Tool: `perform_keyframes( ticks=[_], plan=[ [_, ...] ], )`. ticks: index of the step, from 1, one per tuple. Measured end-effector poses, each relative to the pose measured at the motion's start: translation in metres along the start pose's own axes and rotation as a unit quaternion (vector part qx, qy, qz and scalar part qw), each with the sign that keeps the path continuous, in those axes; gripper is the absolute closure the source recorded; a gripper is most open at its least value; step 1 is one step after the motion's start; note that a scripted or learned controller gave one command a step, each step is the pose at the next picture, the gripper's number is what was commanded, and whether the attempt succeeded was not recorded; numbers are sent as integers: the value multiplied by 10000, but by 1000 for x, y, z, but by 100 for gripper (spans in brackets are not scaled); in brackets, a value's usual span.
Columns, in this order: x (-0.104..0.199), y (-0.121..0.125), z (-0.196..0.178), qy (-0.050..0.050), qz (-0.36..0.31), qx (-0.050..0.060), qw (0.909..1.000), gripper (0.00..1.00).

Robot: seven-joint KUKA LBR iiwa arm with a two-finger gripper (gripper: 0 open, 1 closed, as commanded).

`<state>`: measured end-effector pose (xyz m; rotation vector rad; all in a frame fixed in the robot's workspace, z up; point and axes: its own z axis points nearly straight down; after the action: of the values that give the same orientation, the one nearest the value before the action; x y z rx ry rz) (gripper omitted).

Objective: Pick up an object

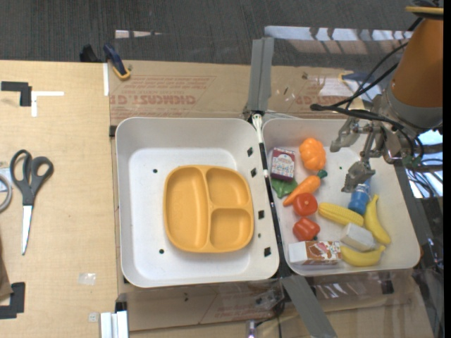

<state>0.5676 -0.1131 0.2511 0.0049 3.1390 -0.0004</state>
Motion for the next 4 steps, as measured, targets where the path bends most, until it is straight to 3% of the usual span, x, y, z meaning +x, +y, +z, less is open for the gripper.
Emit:
perform_keyframes(
  ticks=[1,2,3,4],
  plan=[
    [49,11,145,-25,176,5,9998,0],
    [-19,22,158,-9,-14,2,10000,0],
    [-77,-9,160,89,208,-15,9997,0],
    [6,-53,158,-5,259,2,9997,0]
  ],
)
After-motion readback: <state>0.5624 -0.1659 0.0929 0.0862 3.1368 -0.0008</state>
